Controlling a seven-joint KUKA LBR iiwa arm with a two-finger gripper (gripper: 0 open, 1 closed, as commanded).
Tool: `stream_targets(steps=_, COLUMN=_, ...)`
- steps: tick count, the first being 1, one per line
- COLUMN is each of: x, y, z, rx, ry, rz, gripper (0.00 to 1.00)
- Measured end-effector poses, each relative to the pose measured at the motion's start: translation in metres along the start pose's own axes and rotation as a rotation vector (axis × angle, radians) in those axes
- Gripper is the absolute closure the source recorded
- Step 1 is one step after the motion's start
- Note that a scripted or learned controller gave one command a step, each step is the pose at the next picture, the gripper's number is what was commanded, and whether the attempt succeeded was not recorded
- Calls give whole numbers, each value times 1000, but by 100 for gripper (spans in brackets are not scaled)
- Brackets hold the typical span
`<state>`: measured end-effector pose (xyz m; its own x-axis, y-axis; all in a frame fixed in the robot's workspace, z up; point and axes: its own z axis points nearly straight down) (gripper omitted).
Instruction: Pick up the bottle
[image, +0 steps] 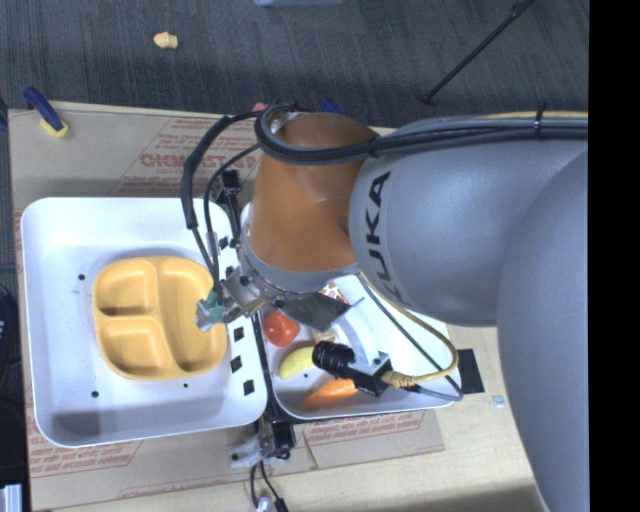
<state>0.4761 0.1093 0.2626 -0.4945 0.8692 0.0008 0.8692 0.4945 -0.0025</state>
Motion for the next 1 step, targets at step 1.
stream_targets(steps=1, x=-46, y=-26, z=21, rx=2, ry=1, rz=204, gripper=100)
